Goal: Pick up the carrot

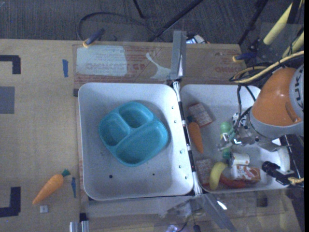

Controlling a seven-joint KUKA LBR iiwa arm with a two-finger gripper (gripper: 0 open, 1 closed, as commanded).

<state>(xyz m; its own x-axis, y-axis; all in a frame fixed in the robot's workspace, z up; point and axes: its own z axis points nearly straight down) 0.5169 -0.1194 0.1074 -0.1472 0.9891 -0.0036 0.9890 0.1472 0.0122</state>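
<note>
An orange carrot (195,136) lies in the right bin (215,92), close to its left wall, pointing toward the front. A second carrot (48,188) with a green top lies on the bench outside the bins, at the front left. My gripper (231,141) hangs low over the middle of the right bin, to the right of the bin's carrot and apart from it. It hovers just above a white and red carton (241,170).
A blue divided plate (134,133) sits in the left bin (87,98). The right bin also holds a brown cracker (200,113), a green item (225,127), a banana (217,175) and another brown piece (203,165). Cables hang by the arm (277,103).
</note>
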